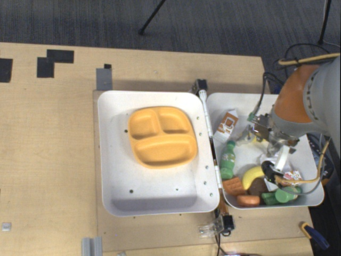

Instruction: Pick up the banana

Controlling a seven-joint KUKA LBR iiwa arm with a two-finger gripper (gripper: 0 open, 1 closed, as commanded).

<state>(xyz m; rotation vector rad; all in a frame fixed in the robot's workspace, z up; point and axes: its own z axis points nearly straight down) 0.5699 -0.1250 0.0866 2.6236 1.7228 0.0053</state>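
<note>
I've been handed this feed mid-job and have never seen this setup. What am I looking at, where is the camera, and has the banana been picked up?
There is one camera, fixed above the bench and looking down at a slant. The grey machine with the orange band is a robot arm reaching in from the picture's right. Its gripper hangs over the right bin. That bin holds the banana, a green bottle, a small carton and other toy foods. The left bin holds a yellow divided plate. The banana lies in the bin, not yet lifted.
</note>
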